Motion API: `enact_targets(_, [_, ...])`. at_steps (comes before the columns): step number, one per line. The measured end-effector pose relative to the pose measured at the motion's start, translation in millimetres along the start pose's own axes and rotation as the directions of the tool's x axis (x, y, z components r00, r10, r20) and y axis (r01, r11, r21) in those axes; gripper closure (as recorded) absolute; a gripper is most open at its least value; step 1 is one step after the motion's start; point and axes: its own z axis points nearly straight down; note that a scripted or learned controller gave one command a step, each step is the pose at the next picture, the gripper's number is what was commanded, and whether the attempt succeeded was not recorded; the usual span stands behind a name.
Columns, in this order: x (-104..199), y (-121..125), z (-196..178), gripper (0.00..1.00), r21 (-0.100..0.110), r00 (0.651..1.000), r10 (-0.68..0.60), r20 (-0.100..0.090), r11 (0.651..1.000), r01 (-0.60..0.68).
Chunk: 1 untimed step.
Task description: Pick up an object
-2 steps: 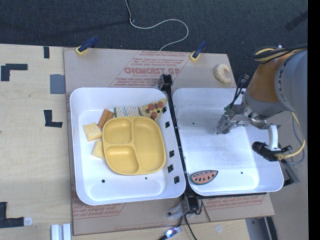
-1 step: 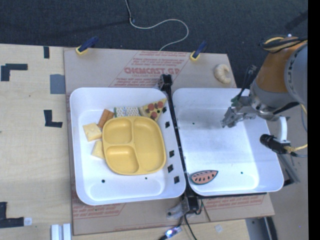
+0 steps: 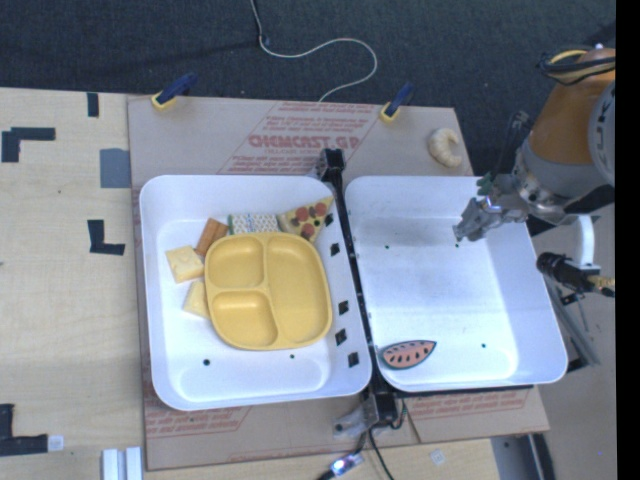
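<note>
A watermelon slice toy (image 3: 408,353) lies near the front edge of the right bin (image 3: 520,298). In the left bin (image 3: 160,268) a yellow divided plate (image 3: 269,290) covers the middle, with a pizza slice (image 3: 308,216), a brown cracker (image 3: 210,235) and pale cheese-like pieces (image 3: 185,264) tucked around its far and left sides. My gripper (image 3: 470,223) hangs over the far right part of the right bin, well away from the watermelon slice, with nothing visible between its fingers.
A pale dough-like object (image 3: 446,146) lies on the cardboard beyond the right bin. Blue and yellow clamps (image 3: 398,99) hold the cardboard's far edge. A white cable (image 3: 320,53) loops behind. A black divider (image 3: 345,268) separates the bins.
</note>
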Motion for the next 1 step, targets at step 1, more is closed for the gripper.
enact_targets(1, [0.5, 1.3, -46.8, 1.00, -0.001, 1.000, 0.000, 0.000, 1.000, 0.000])
